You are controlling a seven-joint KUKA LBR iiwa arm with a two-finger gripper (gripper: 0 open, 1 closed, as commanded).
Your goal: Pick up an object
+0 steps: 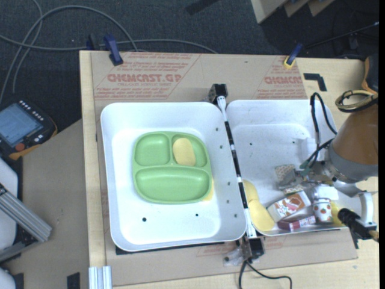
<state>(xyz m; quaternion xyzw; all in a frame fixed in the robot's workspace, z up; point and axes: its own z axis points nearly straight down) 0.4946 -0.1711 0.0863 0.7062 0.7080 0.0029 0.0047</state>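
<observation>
A robot arm (pixel 355 149), grey with an orange band, reaches in from the right over the right white bin (pixel 264 122). Its gripper (pixel 301 172) points left and hangs low over the bin's clutter; whether it is open, closed or holding anything cannot be told. Just beside the gripper's tip lies a small grey crumpled object (pixel 284 173). In front of the gripper sit a red and white packet (pixel 289 206), a dark red bar (pixel 299 223) and a small white cup (pixel 323 210). A yellow banana (pixel 257 208) lies against that bin's left wall. The left white bin (pixel 120 221) holds a green divided plate (pixel 171 167) with a pale yellow piece (pixel 184 152) in one compartment. Both bins rest on a brown board (pixel 150 77) on a wooden bench, with dark carpet and grey cables beyond.
</observation>
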